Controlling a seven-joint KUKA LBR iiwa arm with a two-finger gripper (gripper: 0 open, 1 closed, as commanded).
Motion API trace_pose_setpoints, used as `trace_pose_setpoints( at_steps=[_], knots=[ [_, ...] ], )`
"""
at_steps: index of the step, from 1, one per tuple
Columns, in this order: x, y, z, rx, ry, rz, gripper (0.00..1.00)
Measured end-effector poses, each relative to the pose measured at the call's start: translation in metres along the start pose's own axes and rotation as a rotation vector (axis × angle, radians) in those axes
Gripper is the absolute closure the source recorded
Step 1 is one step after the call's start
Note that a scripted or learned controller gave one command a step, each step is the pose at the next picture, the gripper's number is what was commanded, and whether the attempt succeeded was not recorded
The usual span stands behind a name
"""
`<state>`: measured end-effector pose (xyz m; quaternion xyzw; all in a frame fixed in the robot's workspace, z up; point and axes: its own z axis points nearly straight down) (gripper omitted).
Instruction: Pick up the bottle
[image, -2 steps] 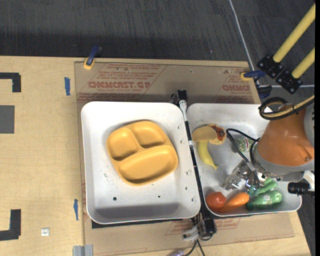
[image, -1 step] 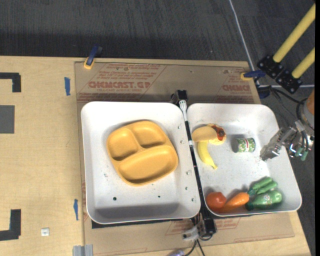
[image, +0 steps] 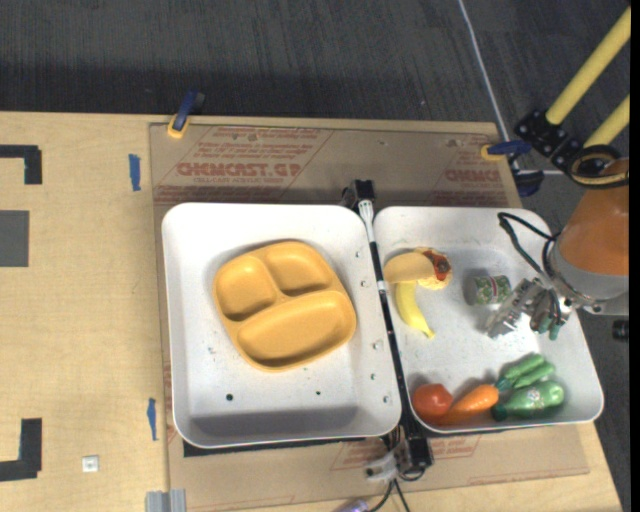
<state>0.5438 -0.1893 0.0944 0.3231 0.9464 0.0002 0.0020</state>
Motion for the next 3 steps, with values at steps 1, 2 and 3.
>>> trace_pose_setpoints(
  at_steps=[1,2,3],
  knots=[
    [-0.022,-0.020,-0.091,0.000,-0.002,-0.178,1.00],
    [-0.044,-0.009,0.007,-0.001,-0.001,-0.689,1.00],
    [0.015,-0.010,0.006,0.000,-0.009,-0.898,1.00]
  ],
)
